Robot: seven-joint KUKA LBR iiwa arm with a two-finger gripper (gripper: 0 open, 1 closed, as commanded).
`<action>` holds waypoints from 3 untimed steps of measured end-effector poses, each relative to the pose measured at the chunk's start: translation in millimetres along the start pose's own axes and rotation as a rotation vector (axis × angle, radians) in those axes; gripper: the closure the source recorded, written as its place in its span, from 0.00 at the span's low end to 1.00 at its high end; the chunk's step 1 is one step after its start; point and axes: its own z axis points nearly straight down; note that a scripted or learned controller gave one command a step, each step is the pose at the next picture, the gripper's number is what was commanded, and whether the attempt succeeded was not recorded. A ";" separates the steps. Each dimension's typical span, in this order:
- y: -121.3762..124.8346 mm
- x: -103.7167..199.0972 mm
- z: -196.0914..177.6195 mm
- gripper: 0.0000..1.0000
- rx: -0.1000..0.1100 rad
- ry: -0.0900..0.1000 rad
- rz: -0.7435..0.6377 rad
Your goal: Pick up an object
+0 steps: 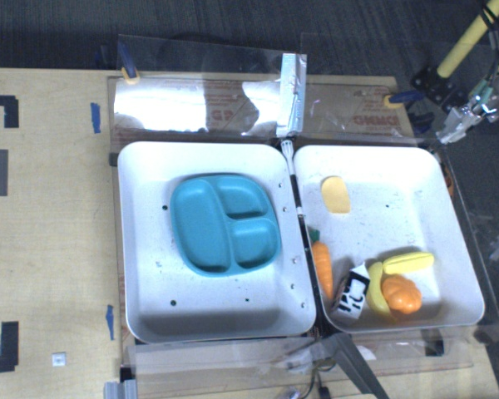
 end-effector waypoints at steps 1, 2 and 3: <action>-32.9 6.5 -111.5 1.00 -0.005 -0.001 0.163; -31.3 6.9 -120.7 1.00 -0.006 -0.004 0.161; 21.3 48.0 25.7 1.00 0.015 0.012 0.131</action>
